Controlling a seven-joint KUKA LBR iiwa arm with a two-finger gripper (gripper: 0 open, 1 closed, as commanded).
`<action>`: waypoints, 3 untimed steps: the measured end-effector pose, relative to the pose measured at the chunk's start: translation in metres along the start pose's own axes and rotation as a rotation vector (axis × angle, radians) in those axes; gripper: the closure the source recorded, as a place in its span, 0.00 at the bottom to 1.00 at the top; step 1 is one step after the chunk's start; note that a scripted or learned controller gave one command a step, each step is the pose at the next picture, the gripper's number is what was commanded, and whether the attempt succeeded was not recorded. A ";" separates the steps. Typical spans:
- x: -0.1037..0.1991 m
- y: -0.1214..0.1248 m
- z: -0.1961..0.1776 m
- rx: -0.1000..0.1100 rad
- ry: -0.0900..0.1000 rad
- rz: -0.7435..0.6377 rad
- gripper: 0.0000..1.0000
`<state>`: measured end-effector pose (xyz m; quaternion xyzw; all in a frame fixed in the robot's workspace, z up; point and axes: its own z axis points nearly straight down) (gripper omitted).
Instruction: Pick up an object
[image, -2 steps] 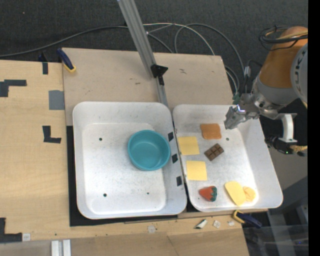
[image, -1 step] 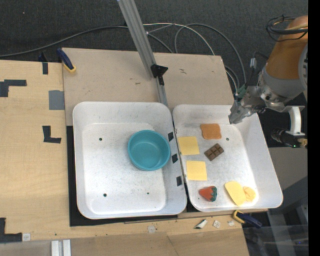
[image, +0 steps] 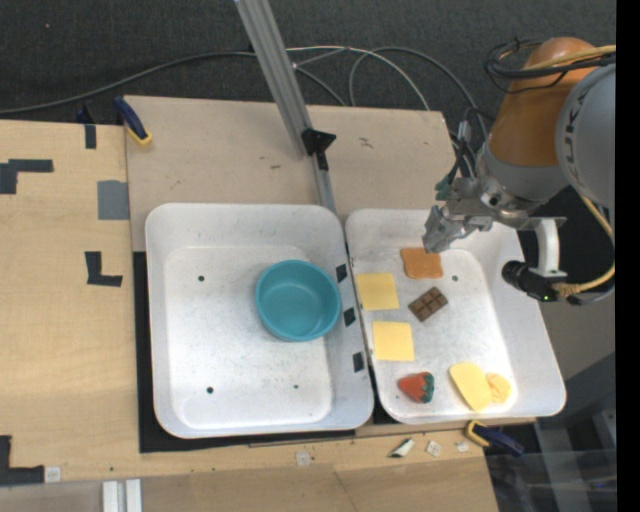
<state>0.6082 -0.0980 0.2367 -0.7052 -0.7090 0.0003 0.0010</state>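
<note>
No brand, label or writing can be read on anything you see here.

Start at the near edge of the right bin (image: 520, 330): a red strawberry-like piece with a green end (image: 417, 386) lies beside a pale yellow wedge (image: 479, 386). Just beyond them sits a flat yellow square (image: 393, 341), then a small brown chocolate-like block (image: 427, 303) scored into squares, and to its left a second yellow square (image: 378, 291). Farther back, near the bin's far end, you find an orange-tan slab (image: 421, 264), flat and roughly square, like a slice of toast.

The gripper (image: 440, 237) hangs right over the far edge of that slab, its tip touching or just above it; you cannot tell from this view how its fingers stand, and nothing shows between them.

In the left bin (image: 180, 300), a teal bowl (image: 297, 299) sits upright towards the right side, well apart from the arm.
</note>
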 end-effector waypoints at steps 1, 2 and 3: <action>0.052 0.002 0.012 0.001 0.000 -0.001 1.00; 0.103 -0.002 0.022 0.001 0.000 -0.001 1.00; 0.153 -0.010 0.016 0.000 0.001 -0.002 1.00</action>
